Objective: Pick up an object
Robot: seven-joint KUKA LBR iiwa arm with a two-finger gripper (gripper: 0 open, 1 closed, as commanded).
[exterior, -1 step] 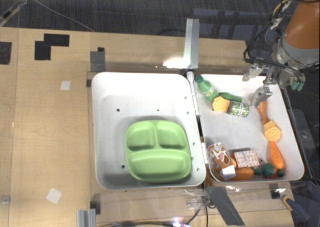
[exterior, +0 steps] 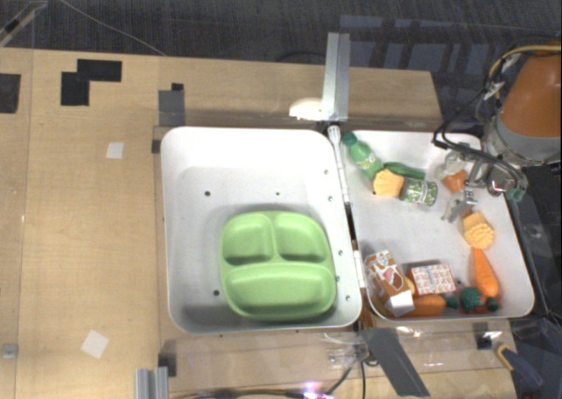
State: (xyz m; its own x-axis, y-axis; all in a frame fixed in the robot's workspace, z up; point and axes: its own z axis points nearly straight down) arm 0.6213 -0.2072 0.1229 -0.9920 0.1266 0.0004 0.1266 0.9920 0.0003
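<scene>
My gripper [exterior: 463, 201] hangs over the upper right part of the right bin [exterior: 527, 296], below the arm's orange band [exterior: 534, 98]. A small orange piece [exterior: 454, 181] lies just to its upper left, and a round yellow-orange toy [exterior: 479, 230] sits just below it. Whether either one touches the gripper is unclear. A carrot [exterior: 485, 272] lies further down along the bin's right side. Left of the gripper are a green jar [exterior: 421, 192], a yellow toy [exterior: 387, 183] and a green bottle [exterior: 361, 156].
Along the right bin's front edge lie a snack bag [exterior: 385, 273], a small printed box [exterior: 432, 279], a white block [exterior: 401, 303], an orange piece [exterior: 428, 305] and a green toy [exterior: 474, 301]. The left bin [exterior: 189, 213] holds a green divided plate [exterior: 278, 264]. A metal post [exterior: 337, 76] stands behind the bins.
</scene>
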